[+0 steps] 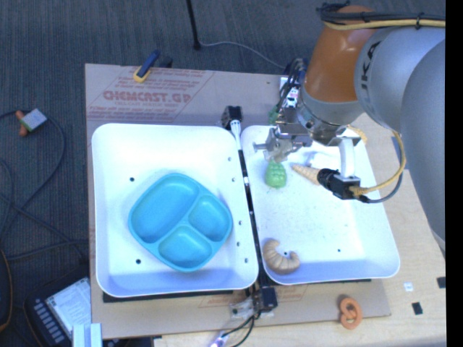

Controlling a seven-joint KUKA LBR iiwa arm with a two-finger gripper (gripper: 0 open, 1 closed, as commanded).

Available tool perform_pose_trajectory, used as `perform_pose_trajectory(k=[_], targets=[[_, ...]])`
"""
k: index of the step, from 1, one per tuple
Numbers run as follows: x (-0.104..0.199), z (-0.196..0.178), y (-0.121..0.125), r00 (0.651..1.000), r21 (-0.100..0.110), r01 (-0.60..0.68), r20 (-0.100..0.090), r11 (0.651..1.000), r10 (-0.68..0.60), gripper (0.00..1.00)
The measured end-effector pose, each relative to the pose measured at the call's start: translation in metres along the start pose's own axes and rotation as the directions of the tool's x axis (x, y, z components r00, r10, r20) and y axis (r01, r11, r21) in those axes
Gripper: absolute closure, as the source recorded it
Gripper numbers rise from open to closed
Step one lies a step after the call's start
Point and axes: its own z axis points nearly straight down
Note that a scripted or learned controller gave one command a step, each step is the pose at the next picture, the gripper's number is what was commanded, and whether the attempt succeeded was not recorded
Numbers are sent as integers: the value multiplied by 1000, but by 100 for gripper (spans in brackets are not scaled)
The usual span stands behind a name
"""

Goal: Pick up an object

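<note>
This looks like a robotics lab. A grey arm [405,85] with an orange band reaches over two white bins [108,194] set on a desk [145,92] topped with printed cardboard, above grey carpet [43,35] strewn with loose cables [29,194].

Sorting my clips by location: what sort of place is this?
Likely a robotics lab: a grey arm works over two white bins on a board, with loose cables on carpet and toy food as grasp targets.
</note>
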Motion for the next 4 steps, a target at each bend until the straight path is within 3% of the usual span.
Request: perform_pose_trajectory(k=[1, 2, 3, 4], targets=[[-68, 16, -82, 1000, 1, -4, 3, 1000, 4, 100], [-45, 35, -16, 1000, 0, 0, 1, 1000, 0, 100], [-112, 5, -120, 1000, 0, -5, 3, 1000, 5, 100], [-52, 24, -120, 1000, 1, -1, 0, 1000, 1, 100]])
